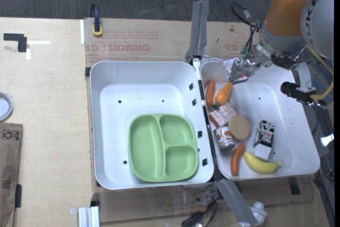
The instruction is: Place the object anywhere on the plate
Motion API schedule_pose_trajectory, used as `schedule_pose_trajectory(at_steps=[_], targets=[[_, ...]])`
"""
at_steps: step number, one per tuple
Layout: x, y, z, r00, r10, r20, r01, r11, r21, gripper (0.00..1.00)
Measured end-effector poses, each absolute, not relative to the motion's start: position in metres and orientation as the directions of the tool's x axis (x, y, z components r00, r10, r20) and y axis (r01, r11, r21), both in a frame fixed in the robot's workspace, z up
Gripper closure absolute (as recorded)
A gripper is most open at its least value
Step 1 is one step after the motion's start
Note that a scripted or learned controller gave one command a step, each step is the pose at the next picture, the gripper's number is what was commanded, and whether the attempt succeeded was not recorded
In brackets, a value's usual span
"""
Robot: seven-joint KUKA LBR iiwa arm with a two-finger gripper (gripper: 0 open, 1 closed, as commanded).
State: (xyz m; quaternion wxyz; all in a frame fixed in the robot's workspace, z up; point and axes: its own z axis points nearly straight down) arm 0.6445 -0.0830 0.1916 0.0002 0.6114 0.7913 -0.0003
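A green plate (pixel 162 147) with three compartments lies in the left bin (pixel 106 114), toward its front. My gripper (pixel 246 65) hangs over the back left corner of the right bin (pixel 297 130), right beside a crinkled white and pink packet (pixel 232 67). Whether it touches the packet I cannot make out. Just below the packet lies an orange carrot (pixel 223 93) next to a red sausage (pixel 210 93). The wrist and orange band (pixel 287 2) hide the space behind the gripper.
In the right bin lie a snack packet (pixel 222 114), a small can (pixel 225 137), a tan round disc (pixel 239 127), a milk carton (pixel 264 136), a banana (pixel 260 163) and another sausage (pixel 237 159). A grey divider post (pixel 199 29) stands between the bins at the back.
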Motion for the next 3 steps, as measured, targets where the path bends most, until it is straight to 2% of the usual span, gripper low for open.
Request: schedule_pose_trajectory(at_steps=[1,2,3], targets=[[0.544,-0.013,0.191,-0.365,0.931,0.000,0.931,0.365,-0.002,1.00],[0.526,0.052,0.223,-0.573,0.819,-0.001,0.819,0.573,0.000,1.00],[0.526,0.052,0.223,-0.573,0.820,-0.001,0.820,0.573,0.000,0.00]])
